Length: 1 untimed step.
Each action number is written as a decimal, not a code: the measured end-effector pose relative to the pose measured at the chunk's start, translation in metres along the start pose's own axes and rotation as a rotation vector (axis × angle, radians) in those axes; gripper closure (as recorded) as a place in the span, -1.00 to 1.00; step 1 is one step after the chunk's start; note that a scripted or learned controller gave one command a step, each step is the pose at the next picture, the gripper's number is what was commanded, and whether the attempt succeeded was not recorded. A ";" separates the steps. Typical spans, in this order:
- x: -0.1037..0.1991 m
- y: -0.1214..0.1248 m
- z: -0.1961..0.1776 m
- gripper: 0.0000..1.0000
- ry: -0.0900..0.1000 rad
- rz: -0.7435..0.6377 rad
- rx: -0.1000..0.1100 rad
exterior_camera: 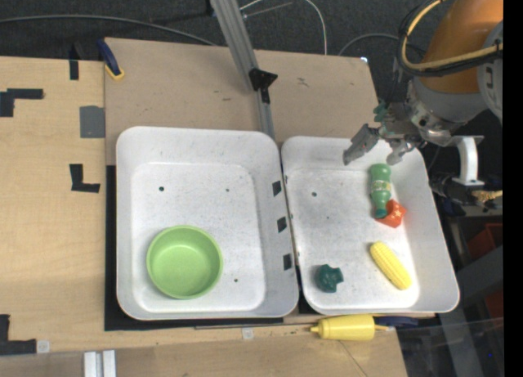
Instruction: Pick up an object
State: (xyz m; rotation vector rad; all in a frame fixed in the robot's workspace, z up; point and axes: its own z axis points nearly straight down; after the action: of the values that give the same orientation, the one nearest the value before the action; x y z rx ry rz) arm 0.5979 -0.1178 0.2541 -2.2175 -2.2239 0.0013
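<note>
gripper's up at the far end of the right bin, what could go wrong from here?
1. The green bottle touches the red piece; a grab at either may nudge or drag the other.
2. Both lie near the right bin wall, so the gripper, with its jaws spread, could clip the rim.
3. The corn is rounded and may roll out of a pinch.

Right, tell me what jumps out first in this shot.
The arm's orange band at upper right, with the open gripper hanging over the right bin. Below it lie a green bottle, a yellow corn cob and a dark green piece. A lime bowl sits in the left bin.
</note>
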 end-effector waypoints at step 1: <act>0.000 0.000 0.000 -1.00 0.000 0.000 0.000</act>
State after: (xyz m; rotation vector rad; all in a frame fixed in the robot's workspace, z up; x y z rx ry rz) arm 0.5979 -0.1179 0.2542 -2.2179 -2.2235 0.0010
